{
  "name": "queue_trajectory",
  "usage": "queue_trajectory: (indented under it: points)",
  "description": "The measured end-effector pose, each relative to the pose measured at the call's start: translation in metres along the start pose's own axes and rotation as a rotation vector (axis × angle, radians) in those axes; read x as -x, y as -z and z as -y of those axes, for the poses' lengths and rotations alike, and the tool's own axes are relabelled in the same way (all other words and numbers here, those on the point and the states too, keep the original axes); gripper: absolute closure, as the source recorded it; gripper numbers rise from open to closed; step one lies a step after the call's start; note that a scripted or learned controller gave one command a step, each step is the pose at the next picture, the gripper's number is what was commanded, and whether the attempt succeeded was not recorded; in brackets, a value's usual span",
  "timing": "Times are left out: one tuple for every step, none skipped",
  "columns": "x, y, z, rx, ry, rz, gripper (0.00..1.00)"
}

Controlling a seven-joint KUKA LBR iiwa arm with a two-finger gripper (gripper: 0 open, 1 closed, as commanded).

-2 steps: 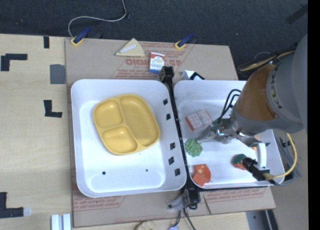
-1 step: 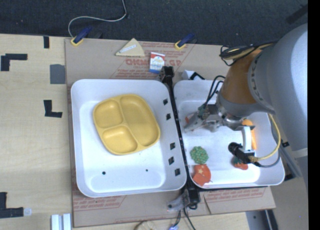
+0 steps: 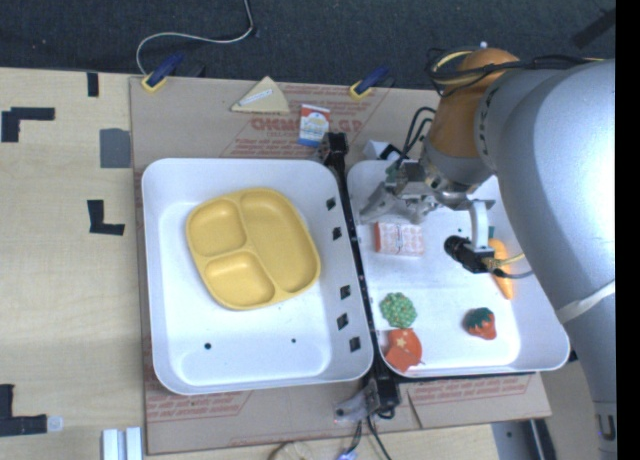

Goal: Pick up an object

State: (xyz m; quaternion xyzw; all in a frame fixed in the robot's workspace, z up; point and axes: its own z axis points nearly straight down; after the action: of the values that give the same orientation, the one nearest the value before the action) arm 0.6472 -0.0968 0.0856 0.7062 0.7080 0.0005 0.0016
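Observation:
My gripper hangs low over the back part of the right bin, reaching in from the right. Just in front of it a pink and white packet lies flat on the bin floor. Nearer the front lie a green broccoli piece, a red tomato and a small strawberry. An orange carrot lies by the right wall, partly hidden by the wrist. Nothing shows between the gripper's tips.
The left bin holds a yellow divided plate. Behind the bins on the cardboard stand a small red, white and blue carton and a pale wedge. The bulky grey arm covers the right side.

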Motion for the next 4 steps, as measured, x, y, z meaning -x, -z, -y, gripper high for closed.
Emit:
queue_trajectory:
  points:
    - [0.001,0.0,0.015,0.0,-0.001,0.001,0.0]
    - [-0.001,-0.001,-0.021,-0.005,-0.001,0.001,0.0]
    - [0.003,0.001,0.028,-0.004,-0.002,0.0,0.0]
    - [0.02,0.001,0.035,0.001,-0.001,-0.001,0.0]
